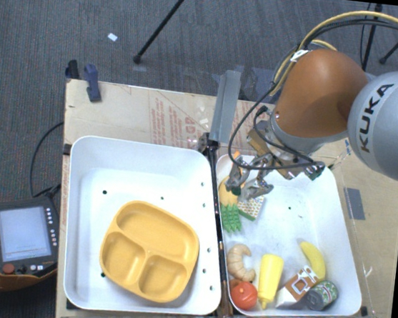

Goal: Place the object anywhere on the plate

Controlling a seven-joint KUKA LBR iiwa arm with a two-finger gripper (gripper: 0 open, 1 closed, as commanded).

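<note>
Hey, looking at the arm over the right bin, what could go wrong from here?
The gripper sits at the right bin's left wall amid crowded toys: the green piece and checkered block. It might grab two or clip the wall. The yellow plate lies across the divider, so a loose grasp could drop early.

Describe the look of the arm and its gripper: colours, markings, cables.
The arm is a rounded grey casing with "KUKA" lettered in black along it, ending in a glossy orange dome at the wrist. Black and yellow cables loop over the dome. Below hangs a small metal gripper with thin dark wires around its mount.
</note>
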